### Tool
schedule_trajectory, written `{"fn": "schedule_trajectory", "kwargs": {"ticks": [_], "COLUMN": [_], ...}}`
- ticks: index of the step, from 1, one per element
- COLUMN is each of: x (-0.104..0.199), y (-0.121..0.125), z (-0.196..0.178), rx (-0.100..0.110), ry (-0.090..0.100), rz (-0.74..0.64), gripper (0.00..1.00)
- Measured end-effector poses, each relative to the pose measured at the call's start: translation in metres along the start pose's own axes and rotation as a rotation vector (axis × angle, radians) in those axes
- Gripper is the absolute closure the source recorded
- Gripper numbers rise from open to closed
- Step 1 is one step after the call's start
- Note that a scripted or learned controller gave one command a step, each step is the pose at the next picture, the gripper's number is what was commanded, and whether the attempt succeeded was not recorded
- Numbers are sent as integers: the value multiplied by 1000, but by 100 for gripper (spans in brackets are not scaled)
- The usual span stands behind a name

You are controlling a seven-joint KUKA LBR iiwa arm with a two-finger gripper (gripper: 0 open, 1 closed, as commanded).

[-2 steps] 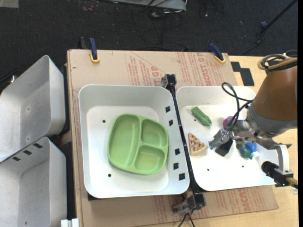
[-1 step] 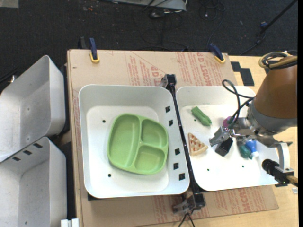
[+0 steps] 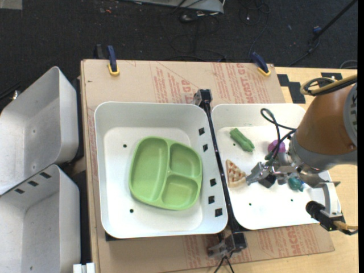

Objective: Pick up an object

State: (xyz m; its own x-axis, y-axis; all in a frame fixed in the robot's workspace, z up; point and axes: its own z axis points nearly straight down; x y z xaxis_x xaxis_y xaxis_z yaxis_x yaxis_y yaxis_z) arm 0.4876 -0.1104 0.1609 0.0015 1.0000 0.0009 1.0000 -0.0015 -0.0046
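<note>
My gripper [image 3: 259, 178] is low in the right bin [image 3: 267, 218], open, with nothing between its fingers. Its left fingertip is right beside a pizza-slice toy [image 3: 235, 173] lying near the bin's left wall. A green pickle-shaped toy [image 3: 242, 139] lies further back in the same bin. A purple object [image 3: 276, 147] peeks out just behind the wrist, and a small teal object [image 3: 295, 182] shows under the wrist on the right, partly hidden by the arm.
The left bin [image 3: 114, 209] holds a light green divided plate [image 3: 166, 173]. A black divider [image 3: 216, 164] runs between the two bins. The arm's orange band [image 3: 327, 124] hangs over the right bin's right side. Two white bins [image 3: 34, 152] stand off the bench at left.
</note>
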Motion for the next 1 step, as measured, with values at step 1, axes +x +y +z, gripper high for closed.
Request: {"fn": "schedule_trajectory", "kwargs": {"ticks": [1], "x": [8], "y": [6], "z": [49], "rx": [1], "ry": [1], "rz": [-1], "gripper": [0]}}
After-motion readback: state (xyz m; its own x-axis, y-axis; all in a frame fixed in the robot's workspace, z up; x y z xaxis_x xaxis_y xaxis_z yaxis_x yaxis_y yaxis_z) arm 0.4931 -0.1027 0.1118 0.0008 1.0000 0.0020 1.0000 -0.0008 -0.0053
